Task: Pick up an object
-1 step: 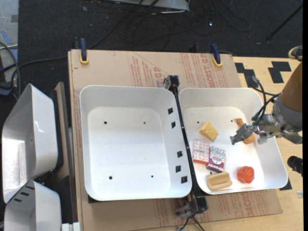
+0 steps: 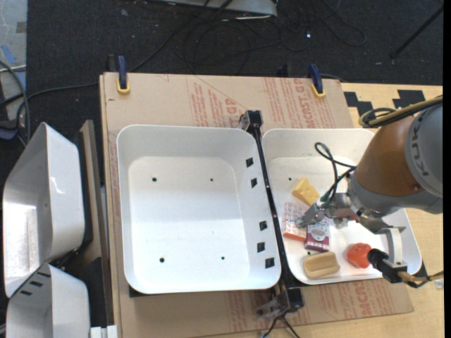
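Tool (image 2: pixel 315 219) low in right bin (image 2: pixel 282 146), grip state unclear; yellow block (image 2: pixel 306 191), purple packet (image 2: pixel 318 239), tan piece (image 2: pixel 320 265), red object (image 2: pixel 359 254) crowd it.

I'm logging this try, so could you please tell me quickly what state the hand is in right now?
Hand: low in the right bin, over the maroon packet; open or shut cannot be told, and nothing is seen held.
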